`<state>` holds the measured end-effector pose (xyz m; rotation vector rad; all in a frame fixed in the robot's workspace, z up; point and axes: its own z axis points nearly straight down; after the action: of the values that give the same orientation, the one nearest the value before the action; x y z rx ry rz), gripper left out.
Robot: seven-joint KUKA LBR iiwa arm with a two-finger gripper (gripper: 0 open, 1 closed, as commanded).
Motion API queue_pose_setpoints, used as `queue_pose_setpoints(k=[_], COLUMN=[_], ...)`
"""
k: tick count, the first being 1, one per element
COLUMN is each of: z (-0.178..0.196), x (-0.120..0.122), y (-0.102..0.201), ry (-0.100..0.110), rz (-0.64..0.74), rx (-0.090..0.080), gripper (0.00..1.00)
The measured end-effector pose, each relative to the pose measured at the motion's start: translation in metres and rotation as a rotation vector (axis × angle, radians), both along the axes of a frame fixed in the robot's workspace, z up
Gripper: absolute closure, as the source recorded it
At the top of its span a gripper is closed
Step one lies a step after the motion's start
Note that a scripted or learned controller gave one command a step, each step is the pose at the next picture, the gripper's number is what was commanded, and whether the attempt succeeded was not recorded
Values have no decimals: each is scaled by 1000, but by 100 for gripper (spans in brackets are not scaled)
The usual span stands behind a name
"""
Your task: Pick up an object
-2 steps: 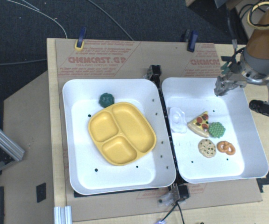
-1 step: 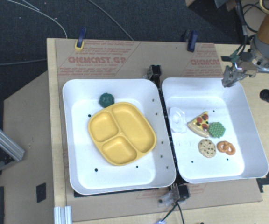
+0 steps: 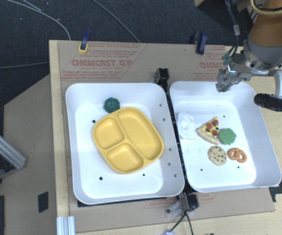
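The right bin [image 3: 258, 177] holds a pizza slice [image 3: 209, 129], a green broccoli-like piece [image 3: 227, 135], a round cookie [image 3: 217, 155], a pretzel [image 3: 237, 154] and a pale white piece [image 3: 185, 125]. My gripper [image 3: 224, 84] hangs over the far edge of the right bin, apart from all of these and above the pizza slice in the view. Nothing shows between its fingers. In the left bin [image 3: 80, 180] lies a yellow divided plate [image 3: 127, 139], with a small dark green ball [image 3: 112, 104] just behind it.
Both bins sit on a cardboard sheet [image 3: 58, 131]. A black clip [image 3: 161, 75] stands at the far end of the gap between the bins. Blue clamps [image 3: 84, 39] [image 3: 200, 40] hold the sheet's far edge.
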<state>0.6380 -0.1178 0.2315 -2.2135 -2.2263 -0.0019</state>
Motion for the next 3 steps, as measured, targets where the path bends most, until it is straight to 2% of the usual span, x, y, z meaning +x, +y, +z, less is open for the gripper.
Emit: queue_pose_setpoints(k=[1, 2, 3], z=[-6, 2, -2], x=[-5, 2, -3], y=[52, 100, 152], ry=[2, -4, 2], rz=[0, 0, 0], rx=[0, -2, -1], gripper=[100, 100, 100])
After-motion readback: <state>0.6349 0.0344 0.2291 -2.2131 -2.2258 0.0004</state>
